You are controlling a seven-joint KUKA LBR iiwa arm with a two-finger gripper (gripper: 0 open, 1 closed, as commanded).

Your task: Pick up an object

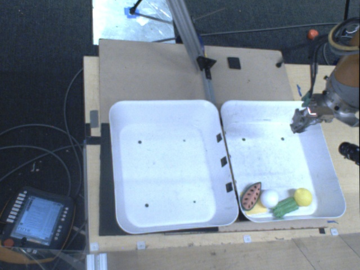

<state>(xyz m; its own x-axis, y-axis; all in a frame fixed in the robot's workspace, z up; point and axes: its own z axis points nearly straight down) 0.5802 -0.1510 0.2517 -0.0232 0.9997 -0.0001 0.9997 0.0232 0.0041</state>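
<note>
**Toys bunched at the near edge of the right bin, gripper high over its far side**

Nearest the camera, at the left, a handheld control pendant with a lit screen lies on dark carpet among thin looping cables.

On the bench, the right bin, a shallow white tray with rounded corners and a smooth, lightly scuffed floor, holds all the objects against its near wall. From left to right: a watermelon slice, a flat wedge with a reddish, seed-speckled face, its long axis tilted from lower left to upper right; a flat yellow piece partly hidden under it; a smooth white ball; a knobbly green vegetable, elongated, its long axis running from lower left up toward the right; and a round yellow lemon touching the green one's upper end. The pieces sit touching or just beside one another.

The left bin is the same white tray shape, joined to the right one by small dark clips along the shared edge.

Farther back, the gripper hangs over the far right part of the right bin, well apart from the toys, its dark tip angled down and to the left from the grey wrist. Whether it is released or clenched I cannot tell; nothing is seen in it
</note>
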